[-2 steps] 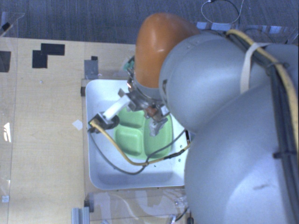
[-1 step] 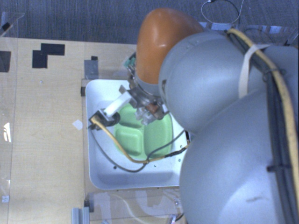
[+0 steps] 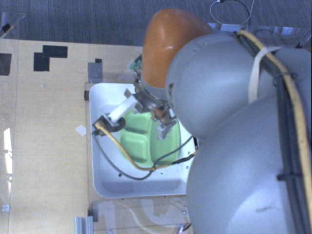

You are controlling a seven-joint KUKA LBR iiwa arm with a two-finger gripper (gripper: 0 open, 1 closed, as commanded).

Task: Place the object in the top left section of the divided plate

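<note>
A light green divided plate (image 3: 139,138) lies in the white bin (image 3: 105,177), partly covered by the arm. My gripper (image 3: 158,116) hangs over the plate's upper part, below the orange band. Its tip is hidden among the wrist hardware and cables. I cannot make out the object to be placed; the wrist hides the plate's far sections.
A yellow and black cable (image 3: 124,157) loops from the wrist across the plate and the bin floor. The large grey arm (image 3: 234,130) covers the right half of the view. Black tape marks (image 3: 48,56) sit on the wooden bench at the far left.
</note>
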